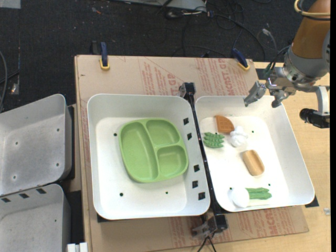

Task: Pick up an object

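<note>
My grey arm with its orange band hangs over two white bins, which show a light green divided tray, tan bread pieces, green toys and white lumps.

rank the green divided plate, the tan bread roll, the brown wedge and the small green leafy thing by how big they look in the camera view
1. green divided plate, far the largest.
2. tan bread roll.
3 and 4. brown wedge and small green leafy thing look about alike; I would not rank them.
</note>
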`<action>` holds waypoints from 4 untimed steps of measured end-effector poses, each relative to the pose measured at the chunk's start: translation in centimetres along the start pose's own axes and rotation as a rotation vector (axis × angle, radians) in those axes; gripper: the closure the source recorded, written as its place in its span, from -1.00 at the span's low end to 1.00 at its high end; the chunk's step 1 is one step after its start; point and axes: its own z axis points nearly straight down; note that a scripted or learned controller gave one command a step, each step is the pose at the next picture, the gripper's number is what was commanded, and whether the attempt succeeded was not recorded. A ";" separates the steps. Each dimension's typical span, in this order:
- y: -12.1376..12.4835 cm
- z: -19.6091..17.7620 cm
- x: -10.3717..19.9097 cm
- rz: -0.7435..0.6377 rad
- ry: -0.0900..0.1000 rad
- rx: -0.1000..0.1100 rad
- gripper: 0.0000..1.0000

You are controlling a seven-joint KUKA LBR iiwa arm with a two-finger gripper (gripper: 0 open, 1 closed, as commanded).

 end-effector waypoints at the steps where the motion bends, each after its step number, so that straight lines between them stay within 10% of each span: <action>1: 0.3 -0.9 0.1 -0.003 -0.002 -0.014 -1.00; 4: 0.1 13.2 0.9 -0.003 -0.002 -0.019 -1.00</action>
